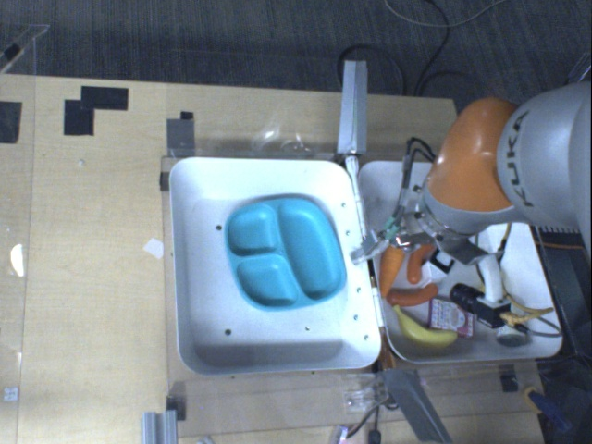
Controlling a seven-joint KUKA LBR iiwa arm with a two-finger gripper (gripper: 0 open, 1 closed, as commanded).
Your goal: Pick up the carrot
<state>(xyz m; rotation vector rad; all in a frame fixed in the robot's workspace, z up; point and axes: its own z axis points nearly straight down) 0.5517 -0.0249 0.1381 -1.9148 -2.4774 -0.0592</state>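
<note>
Hand (400,234) down over tapered orange carrot (392,266) in right white bin (546,340), grip state unreadable.

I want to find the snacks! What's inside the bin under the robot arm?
The right bin holds a carrot, a banana, a sausage and a small packet. The arm covers the bin's upper part.

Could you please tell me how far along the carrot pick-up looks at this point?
Done so far: the arm has reached into the right bin, and its gripper sits low just above the carrot. In hand: nothing visibly; the carrot lies in the bin beside a hot dog and a banana. Left: closing on the carrot and lifting it. The blue divided plate lies in the left bin.
</note>
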